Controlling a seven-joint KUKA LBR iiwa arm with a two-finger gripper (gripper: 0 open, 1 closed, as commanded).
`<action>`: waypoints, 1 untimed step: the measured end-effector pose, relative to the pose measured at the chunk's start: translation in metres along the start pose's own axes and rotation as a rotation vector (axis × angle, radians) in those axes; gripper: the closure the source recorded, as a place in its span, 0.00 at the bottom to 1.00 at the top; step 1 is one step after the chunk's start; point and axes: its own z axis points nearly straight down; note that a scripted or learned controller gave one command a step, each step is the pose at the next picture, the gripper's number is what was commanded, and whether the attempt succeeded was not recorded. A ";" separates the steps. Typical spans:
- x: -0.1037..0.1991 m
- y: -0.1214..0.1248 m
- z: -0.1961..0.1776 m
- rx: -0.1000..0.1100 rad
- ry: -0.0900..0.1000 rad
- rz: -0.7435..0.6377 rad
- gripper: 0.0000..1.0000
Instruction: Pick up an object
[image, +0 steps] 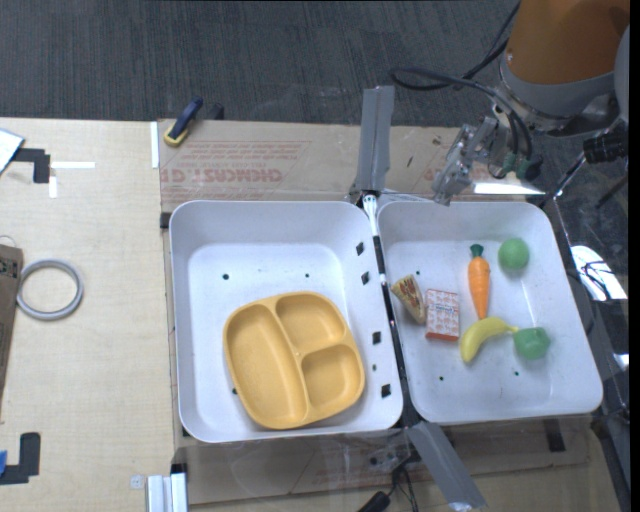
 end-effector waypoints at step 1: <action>0.032 -0.054 -0.118 0.000 -0.003 -0.252 1.00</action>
